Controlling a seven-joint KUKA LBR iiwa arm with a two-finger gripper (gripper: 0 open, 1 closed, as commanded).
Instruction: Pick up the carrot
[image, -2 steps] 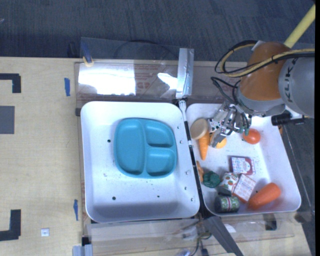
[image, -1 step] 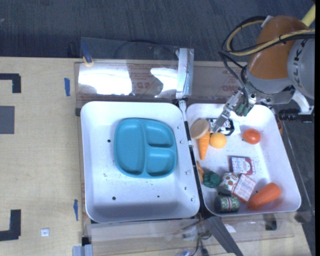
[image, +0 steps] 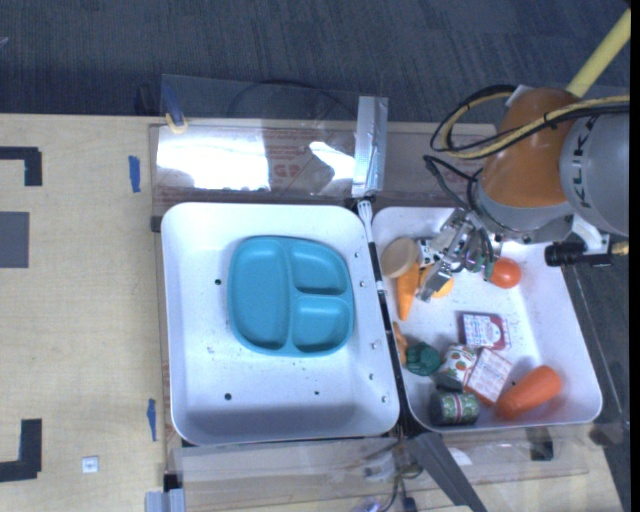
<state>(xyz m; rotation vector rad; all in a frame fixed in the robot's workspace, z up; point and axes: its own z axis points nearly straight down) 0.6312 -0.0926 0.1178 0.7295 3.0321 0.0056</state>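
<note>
A fat, tapered orange carrot (image: 528, 392) lies in the front right corner of the right bin (image: 575, 330). A slimmer orange piece (image: 405, 296) lies along that bin's left wall; I cannot tell whether it is a carrot too. My gripper (image: 438, 278) hangs low over the back left of the right bin. It is right beside the slim orange piece and far from the fat carrot. A bit of orange shows at its tip, and the view does not tell whether it is gripped.
The right bin also holds a red ball (image: 506, 273), a tan round thing (image: 397, 255), two red-and-white packets (image: 482, 328), a green can (image: 455, 407) and a dark green lump (image: 422, 358). The left bin (image: 190, 330) holds a blue divided plate (image: 292, 295).
</note>
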